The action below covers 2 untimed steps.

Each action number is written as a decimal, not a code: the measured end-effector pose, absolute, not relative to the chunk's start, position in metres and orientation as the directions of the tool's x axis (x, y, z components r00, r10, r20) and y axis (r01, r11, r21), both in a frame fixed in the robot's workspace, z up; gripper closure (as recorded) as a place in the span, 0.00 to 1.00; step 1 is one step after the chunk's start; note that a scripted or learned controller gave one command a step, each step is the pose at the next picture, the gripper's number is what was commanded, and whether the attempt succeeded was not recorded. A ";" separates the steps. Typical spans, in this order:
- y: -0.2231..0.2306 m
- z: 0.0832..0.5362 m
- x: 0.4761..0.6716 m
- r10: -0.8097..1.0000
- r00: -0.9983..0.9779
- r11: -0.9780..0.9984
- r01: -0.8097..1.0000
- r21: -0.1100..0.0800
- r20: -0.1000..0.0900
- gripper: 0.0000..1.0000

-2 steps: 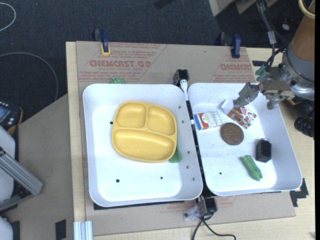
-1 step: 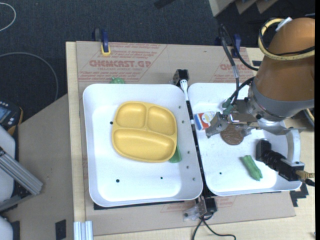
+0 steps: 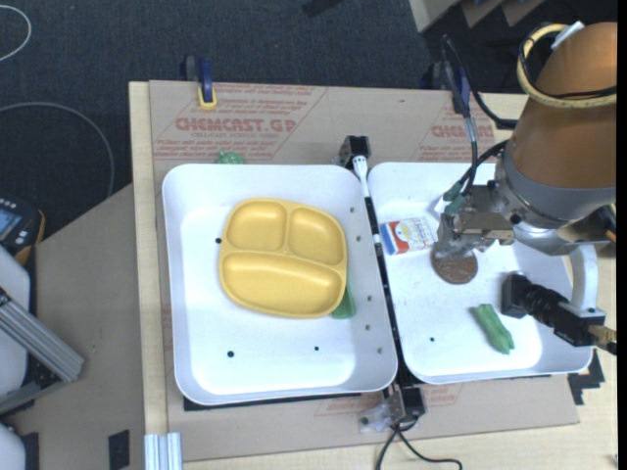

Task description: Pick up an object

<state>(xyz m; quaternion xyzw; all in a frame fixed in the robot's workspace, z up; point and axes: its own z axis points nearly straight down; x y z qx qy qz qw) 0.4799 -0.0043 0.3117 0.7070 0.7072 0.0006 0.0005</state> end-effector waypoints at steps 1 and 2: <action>0.061 0.273 0.478 1.000 -0.006 0.006 1.000 -0.007 0.002 1.00; 0.072 0.379 0.480 1.000 -0.004 0.004 1.000 0.013 0.003 1.00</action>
